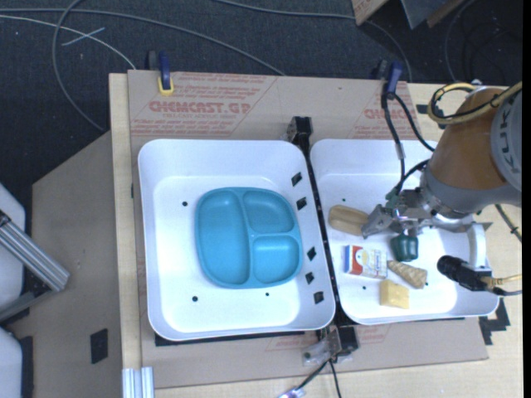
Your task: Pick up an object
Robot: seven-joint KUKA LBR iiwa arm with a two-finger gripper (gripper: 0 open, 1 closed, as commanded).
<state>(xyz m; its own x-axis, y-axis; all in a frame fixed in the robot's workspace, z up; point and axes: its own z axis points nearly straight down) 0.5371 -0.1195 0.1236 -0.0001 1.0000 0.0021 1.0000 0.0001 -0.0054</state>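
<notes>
Closest to me in the right bin (473, 305) there's a cheese wedge (395, 294), with a small carton (365, 261) and a cone-shaped bit (408, 273) just above it. My tool (404, 237) hangs right over a dark green thing (405, 246); can't tell its finger state. Blue divided plate (249, 236) sits in the left bin (158, 222).

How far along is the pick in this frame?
Nothing looks picked up. The gripper sits low in the right bin, near the tan block and a dark green object. The small carton, cone and yellow piece lie on the bin floor. Grasping and lifting remain.
</notes>
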